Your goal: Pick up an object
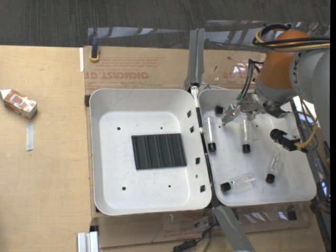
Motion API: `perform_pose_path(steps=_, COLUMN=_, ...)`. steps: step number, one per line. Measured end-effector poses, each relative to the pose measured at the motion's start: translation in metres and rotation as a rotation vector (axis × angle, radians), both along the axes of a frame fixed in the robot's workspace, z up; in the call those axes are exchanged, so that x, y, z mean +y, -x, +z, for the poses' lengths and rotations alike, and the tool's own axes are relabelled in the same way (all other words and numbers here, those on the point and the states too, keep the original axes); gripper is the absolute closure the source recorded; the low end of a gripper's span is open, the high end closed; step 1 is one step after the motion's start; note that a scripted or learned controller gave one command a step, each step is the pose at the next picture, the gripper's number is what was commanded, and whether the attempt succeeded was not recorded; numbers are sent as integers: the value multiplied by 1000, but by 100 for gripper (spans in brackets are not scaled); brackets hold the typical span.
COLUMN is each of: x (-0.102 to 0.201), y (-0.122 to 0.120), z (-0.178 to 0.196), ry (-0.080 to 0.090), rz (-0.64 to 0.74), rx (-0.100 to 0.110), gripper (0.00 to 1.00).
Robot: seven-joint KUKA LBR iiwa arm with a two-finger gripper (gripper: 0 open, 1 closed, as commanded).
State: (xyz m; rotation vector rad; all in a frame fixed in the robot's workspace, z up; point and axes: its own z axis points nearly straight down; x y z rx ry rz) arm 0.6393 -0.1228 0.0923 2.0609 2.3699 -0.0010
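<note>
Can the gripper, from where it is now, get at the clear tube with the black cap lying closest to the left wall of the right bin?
Probably yes. The gripper hangs over the right bin, and that tube lies close by with bare floor around it. Only the bin's left wall is near.

Both bins [100,156] are white. The left bin holds a dark grey ribbed pad [158,151]. Right of the pad, clear tubes [210,133] carry black caps. The arm [310,72] is grey with an orange band [278,67]. Left of the bins, the bench [47,193] is tan wood. A small box [20,104] there is orange and white.
</note>
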Motion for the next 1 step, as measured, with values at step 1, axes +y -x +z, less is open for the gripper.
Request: perform_pose_path(steps=1, x=-2, y=1, z=8, ry=0, rz=-4, rx=3, gripper=100)
